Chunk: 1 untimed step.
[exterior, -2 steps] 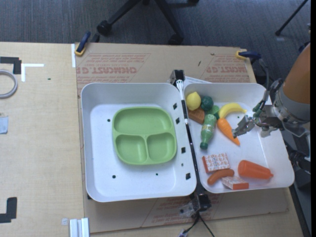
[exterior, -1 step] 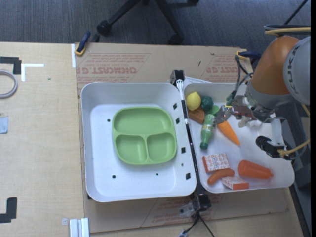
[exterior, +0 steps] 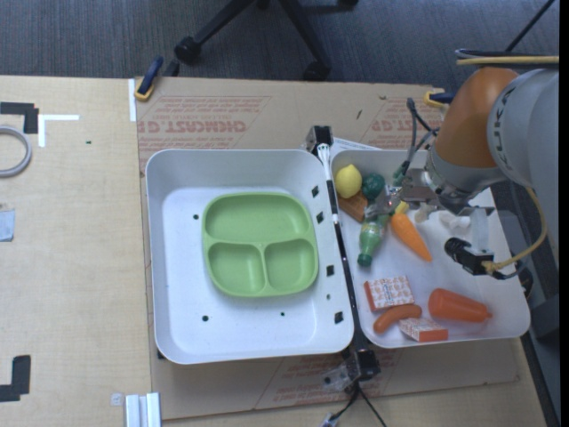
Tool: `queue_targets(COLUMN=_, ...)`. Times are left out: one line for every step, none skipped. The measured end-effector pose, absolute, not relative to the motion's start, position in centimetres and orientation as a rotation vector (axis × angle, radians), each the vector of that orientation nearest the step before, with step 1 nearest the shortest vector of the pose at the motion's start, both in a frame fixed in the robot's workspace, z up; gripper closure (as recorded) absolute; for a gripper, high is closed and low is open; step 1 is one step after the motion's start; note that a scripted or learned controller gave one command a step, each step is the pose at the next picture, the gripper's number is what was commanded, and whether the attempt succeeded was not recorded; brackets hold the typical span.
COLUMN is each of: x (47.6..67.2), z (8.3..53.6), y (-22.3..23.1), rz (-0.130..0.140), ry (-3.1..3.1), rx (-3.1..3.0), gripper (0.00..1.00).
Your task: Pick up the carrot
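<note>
Claw (exterior: pixel 397 205) is seen low in the right bin (exterior: pixel 507 323), at the upper end of the carrot (exterior: pixel 411 235); whether its fingers are apart or together cannot be told, as they are lost against clutter and the wrist above. Contact with the carrot cannot be confirmed. The carrot is laid at a slant in the middle of the right bin, thick end up toward the claw, tip pointing down and right. Just left of the claw a green bottle (exterior: pixel 369 241) is lying, and a dark green round item (exterior: pixel 372 185) is seen above it. A yellow lemon (exterior: pixel 348 181) is placed at the bin's upper left, with a brown piece (exterior: pixel 353 207) just under it. Lower down, a red-and-white packet (exterior: pixel 389 291) is found, a sausage (exterior: pixel 396 317) below it, and a small red-and-white box (exterior: pixel 424 331) near the front wall. A second, stubbier orange vegetable (exterior: pixel 459 306) is lying at lower right, well apart from the claw. The grey arm with its orange band (exterior: pixel 471 118) is reaching in from the right, a black cable (exterior: pixel 476 261) looped off it. In the left bin (exterior: pixel 173 327) a green divided tray (exterior: pixel 261 244) is set. Both bins are carried on cardboard (exterior: pixel 204 114) over the tabletop (exterior: pixel 67 265).
</note>
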<state>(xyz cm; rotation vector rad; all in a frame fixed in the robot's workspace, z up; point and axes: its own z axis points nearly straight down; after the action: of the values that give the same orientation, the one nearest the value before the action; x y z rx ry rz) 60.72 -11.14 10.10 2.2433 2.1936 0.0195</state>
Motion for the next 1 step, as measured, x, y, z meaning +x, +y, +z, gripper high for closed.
queue_targets(x=60.74, z=11.22, y=-11.33, rz=0.016, ry=2.191, rx=2.243, gripper=1.0)
